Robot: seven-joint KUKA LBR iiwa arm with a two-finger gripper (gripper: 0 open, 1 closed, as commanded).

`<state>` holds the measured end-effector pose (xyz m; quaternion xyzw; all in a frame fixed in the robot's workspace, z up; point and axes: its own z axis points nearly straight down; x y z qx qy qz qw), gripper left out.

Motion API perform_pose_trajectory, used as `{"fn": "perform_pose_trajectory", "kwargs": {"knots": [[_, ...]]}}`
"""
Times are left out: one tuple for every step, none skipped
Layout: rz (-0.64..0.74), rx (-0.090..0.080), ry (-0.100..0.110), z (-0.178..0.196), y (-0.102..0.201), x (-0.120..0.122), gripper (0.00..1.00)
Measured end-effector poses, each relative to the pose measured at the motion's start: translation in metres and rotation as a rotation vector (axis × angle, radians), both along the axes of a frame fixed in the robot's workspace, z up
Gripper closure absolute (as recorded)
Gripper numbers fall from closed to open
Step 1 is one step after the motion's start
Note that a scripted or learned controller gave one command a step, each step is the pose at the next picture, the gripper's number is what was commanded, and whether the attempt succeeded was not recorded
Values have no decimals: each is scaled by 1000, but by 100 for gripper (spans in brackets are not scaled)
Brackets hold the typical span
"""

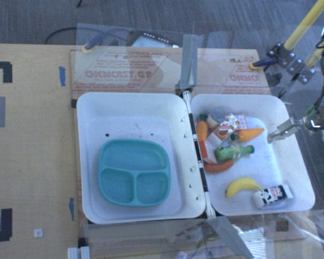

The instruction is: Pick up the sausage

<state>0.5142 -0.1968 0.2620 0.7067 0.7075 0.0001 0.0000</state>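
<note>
The sausage (pixel 218 167) is a curved red-orange piece lying in the right bin (pixel 297 169), near its left wall. A green bottle (pixel 233 152) lies just above it and touches it. My gripper (pixel 281 130) reaches in over the bin's right rim, well to the right of the sausage and a little farther back. It is a thin grey shape with nothing visibly held in it.
The right bin also holds a carrot (pixel 249 134), a small carton (pixel 227 127), an orange piece (pixel 203 131), a grey can (pixel 217 115), a banana (pixel 242 186) and a black-and-white bottle (pixel 271 195). A teal divided plate (pixel 134 172) sits in the left bin (pixel 97 117).
</note>
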Motion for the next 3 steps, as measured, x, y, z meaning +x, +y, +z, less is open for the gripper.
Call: {"fn": "perform_pose_trajectory", "kwargs": {"knots": [[-316, 1, 2, -137, 32, 37, 0], [-345, -2, 1, -178, 96, 20, 0], [-272, 1, 3, -178, 104, -24, 0]]}}
